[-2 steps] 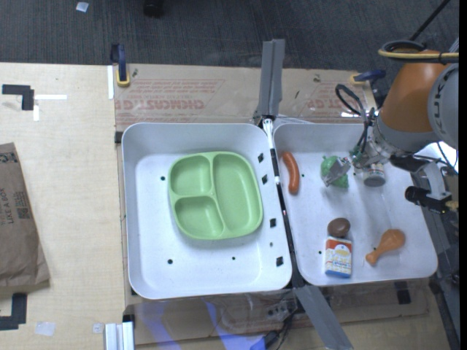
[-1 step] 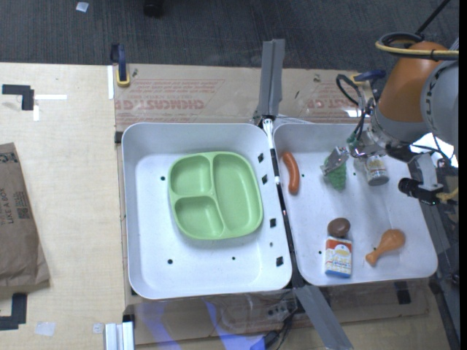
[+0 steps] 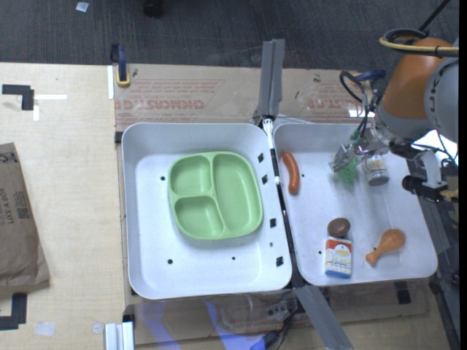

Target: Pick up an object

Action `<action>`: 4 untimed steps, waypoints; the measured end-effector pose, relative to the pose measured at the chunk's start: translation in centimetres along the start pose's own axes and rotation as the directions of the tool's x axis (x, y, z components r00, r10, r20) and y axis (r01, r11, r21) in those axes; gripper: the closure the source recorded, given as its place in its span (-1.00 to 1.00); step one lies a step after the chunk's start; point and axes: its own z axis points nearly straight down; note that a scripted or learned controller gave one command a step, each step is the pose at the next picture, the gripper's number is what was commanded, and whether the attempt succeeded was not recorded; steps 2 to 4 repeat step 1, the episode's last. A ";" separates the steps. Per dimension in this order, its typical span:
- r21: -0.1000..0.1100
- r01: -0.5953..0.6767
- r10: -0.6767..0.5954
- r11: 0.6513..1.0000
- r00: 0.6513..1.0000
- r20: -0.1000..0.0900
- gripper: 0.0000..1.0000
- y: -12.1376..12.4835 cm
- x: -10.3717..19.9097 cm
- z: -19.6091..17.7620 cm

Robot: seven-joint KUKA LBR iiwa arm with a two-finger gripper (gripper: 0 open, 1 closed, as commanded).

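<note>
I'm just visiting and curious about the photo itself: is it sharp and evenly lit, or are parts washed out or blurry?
Camera view: the green divided plate and hot dog look sharp with soft shadows; the white bins are bright, nearly washed out; the gripper area is cluttered and slightly blurred; a bluish glow shows on the bench's front edge.

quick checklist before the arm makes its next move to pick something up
1. Gripper over the right bin: ok.
2. Something held between the fingers: cannot tell; a green object sits right under them.
3. Small can close beside the gripper, could be bumped: not ok.
4. Hot dog, carton and drumstick lie apart, free to grasp: ok.
5. Green divided plate in the left bin, out of the arm's way: ok.
</note>
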 end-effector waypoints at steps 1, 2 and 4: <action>0.001 0.224 -0.224 0.975 0.975 0.000 1.00 3.4 9.5 -9.0; 0.001 0.224 -0.224 0.975 0.975 0.000 1.00 3.4 9.5 -9.0; 0.001 0.224 -0.224 0.975 0.975 0.000 1.00 3.4 9.5 -9.0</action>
